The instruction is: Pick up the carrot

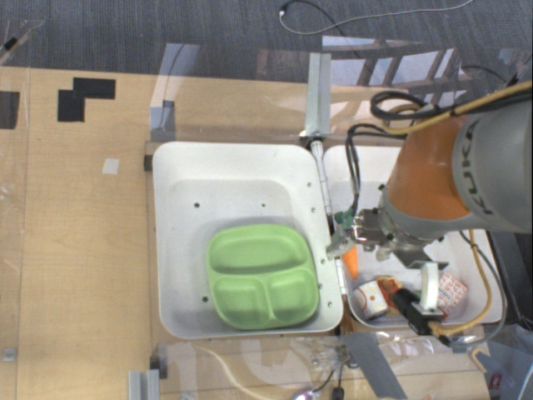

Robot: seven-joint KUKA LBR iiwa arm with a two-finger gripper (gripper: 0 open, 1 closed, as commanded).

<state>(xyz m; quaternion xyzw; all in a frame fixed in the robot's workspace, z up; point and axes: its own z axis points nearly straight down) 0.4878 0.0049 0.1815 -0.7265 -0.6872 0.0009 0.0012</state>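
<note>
Carrot pinned at the bin wall: grasp risk.
Carrot (pixel 351 262) lies in right bin (pixel 491 307) against the divider, just under gripper (pixel 360 233); gripper state: can't tell. Fingers could strike the wall or slip off.

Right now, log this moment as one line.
arm: over right white bin | small orange carrot: at bin's left wall | green divided plate: left bin

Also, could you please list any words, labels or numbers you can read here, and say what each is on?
"KUKA", running vertically on the grey arm, partly cut off at the edge.
Red print on the white packet in the right bin: too blurred to read.
</note>
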